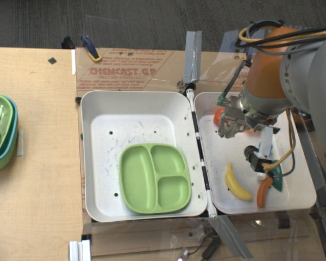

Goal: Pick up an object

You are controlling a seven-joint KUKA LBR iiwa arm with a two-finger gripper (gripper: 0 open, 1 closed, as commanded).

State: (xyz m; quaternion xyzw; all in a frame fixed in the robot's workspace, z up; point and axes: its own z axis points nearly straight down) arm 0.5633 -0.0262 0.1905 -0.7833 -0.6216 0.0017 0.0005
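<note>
One arm (277,75) reaches from the right, bent down over the right bin (304,200); its claw (228,125) hangs low by a red object (219,115). A banana (236,184) and carrot (262,191) lie nearer the front.

Wooden bench (32,200) carries two white bins (92,145) side by side, printed cardboard sheet (125,69) behind, green containers (1,132) at left edge.

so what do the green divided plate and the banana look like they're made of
Green divided plate: probably molded plastic, going by its even pale green color, soft sheen and rounded compartment ridges. Banana: likely a plastic toy, uniformly bright yellow and smooth with no brown spots, though real fruit can't be ruled out from this view.
</note>
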